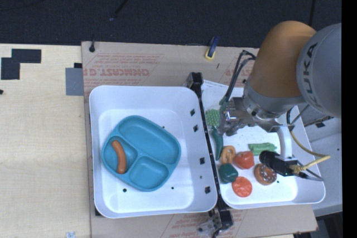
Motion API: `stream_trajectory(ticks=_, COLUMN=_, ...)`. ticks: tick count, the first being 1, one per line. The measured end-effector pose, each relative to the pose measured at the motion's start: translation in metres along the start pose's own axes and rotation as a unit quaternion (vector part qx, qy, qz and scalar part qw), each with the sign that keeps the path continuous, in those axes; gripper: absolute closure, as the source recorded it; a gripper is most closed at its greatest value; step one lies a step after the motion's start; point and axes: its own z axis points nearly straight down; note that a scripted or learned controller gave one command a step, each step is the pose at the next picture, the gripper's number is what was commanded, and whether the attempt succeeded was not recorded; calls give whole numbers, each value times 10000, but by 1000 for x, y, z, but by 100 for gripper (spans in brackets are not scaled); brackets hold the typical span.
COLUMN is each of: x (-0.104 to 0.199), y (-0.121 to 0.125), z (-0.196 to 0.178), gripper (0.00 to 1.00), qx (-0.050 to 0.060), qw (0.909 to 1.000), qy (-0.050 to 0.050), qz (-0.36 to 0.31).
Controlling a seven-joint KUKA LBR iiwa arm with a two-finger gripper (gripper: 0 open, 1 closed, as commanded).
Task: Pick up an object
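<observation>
My gripper (227, 123) hangs low over the left part of the right bin (312, 198), under the grey arm with its orange band (281, 56). Just left of it lie a light green ridged piece (212, 117) and a dark green piece (216, 137). Below it lies a small orange piece (227, 154). Further toward the front are a red tomato-like piece (244, 160), a dark teal piece (227, 173), an orange-red round piece (242, 187), a brown doughnut (265, 175) and a flat green piece (262, 147).
The left bin (106, 103) holds a blue divided plate (150, 145) with an orange-brown sausage (119, 156) in its left compartment. A black divider (204, 142) runs between the bins. Cables and a black fitting (276, 163) hang from the wrist over the right bin.
</observation>
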Motion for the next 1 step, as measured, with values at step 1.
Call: stream_trajectory(ticks=1, x=0, y=-1, z=3, gripper=100, qx=6, qw=10000, qy=-1, qz=20)
